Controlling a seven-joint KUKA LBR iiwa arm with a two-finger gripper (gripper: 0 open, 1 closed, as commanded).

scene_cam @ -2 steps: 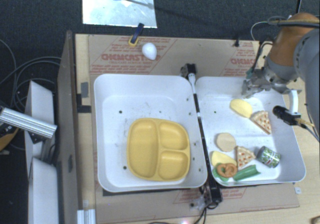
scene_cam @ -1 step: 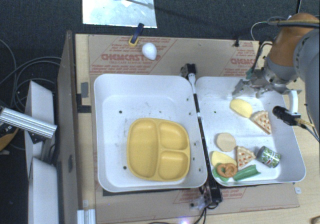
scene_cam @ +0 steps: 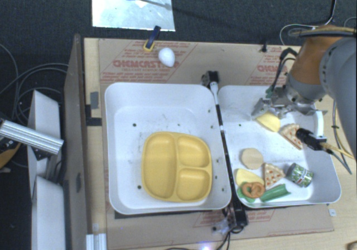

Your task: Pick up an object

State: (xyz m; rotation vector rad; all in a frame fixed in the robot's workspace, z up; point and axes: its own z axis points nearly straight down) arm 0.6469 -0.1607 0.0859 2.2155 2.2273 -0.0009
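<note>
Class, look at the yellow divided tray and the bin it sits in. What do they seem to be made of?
Yellow divided tray: probably moulded plastic, matt, with smooth rounded compartments. Left bin: likely white plastic, slightly glossy, with rounded corners and scuff marks.

tray (scene_cam: 177, 166) in left bin (scene_cam: 120, 131), food in right bin (scene_cam: 329, 187)

Even overhead light, soft shadows, slightly grainy.
</note>
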